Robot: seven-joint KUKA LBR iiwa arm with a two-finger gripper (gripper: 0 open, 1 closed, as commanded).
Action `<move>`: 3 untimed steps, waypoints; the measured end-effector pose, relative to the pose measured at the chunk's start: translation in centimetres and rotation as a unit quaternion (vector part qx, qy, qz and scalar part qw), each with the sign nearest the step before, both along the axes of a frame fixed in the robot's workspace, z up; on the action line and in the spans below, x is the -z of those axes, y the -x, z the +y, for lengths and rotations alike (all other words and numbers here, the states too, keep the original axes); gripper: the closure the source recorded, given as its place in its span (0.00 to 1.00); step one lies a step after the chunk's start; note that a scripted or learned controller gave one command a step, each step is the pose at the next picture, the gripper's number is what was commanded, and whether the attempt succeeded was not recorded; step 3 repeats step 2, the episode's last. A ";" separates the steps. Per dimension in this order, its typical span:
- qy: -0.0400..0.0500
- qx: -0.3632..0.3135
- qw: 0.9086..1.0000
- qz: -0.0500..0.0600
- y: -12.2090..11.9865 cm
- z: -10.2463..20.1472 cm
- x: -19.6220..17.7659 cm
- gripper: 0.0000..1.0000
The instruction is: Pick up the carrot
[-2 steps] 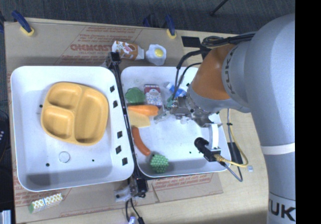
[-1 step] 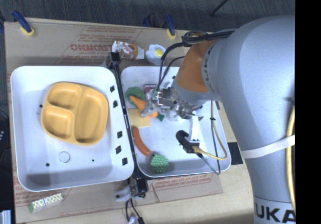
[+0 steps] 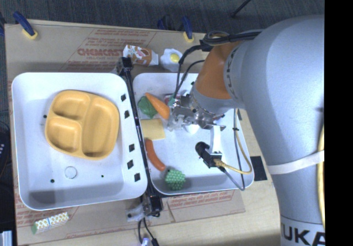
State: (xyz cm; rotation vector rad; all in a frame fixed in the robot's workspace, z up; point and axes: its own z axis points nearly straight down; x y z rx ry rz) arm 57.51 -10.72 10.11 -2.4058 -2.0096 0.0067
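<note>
Orange carrot (image 3: 157,105) lies slantwise in the right bin's upper-left part.

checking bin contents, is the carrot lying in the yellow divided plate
No, the carrot lies in the right bin, beside a green item; the yellow plate sits in the left bin.

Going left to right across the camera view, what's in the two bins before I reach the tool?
Yellow tray → cheese and sausage → carrot → green ball → tool.
</note>
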 end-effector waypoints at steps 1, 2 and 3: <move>0.001 0.096 0.995 -0.003 1.6 2.1 -13.2 1.00; 0.002 0.209 0.978 0.000 4.6 6.0 -14.0 1.00; 0.002 0.209 0.978 0.000 4.6 6.0 -14.0 1.00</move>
